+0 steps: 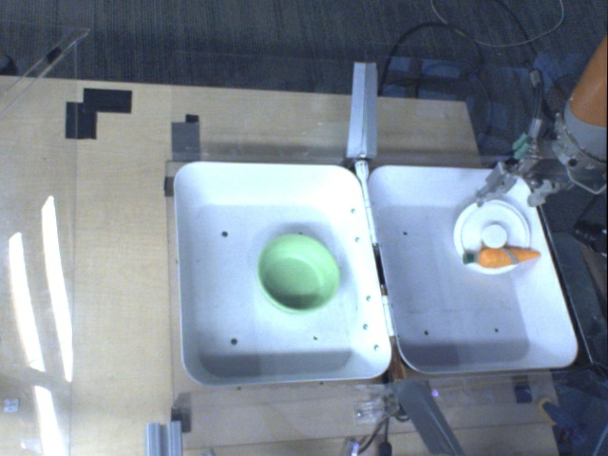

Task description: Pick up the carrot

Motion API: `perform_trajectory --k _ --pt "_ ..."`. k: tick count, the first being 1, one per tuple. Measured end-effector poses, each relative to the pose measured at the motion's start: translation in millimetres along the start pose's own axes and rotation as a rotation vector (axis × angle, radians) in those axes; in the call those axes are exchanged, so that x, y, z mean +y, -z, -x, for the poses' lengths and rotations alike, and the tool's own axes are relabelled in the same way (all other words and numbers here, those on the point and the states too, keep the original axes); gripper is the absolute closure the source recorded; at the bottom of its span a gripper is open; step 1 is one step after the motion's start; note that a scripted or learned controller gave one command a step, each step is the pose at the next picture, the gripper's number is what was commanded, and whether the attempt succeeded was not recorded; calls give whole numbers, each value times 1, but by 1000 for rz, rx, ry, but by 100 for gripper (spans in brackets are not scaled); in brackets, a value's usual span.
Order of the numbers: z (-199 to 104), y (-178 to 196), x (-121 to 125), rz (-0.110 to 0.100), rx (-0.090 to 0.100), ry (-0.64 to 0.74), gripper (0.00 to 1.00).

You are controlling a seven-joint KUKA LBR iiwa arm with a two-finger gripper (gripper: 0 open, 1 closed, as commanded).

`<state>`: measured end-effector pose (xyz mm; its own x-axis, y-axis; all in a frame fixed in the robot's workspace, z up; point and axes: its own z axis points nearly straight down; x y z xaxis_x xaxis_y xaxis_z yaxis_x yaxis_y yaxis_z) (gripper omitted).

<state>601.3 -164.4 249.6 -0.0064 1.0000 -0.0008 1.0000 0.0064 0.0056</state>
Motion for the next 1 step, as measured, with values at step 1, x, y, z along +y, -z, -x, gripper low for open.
perform_trajectory --k 1 --pt "40 -52 -53 0 0 -135 0"
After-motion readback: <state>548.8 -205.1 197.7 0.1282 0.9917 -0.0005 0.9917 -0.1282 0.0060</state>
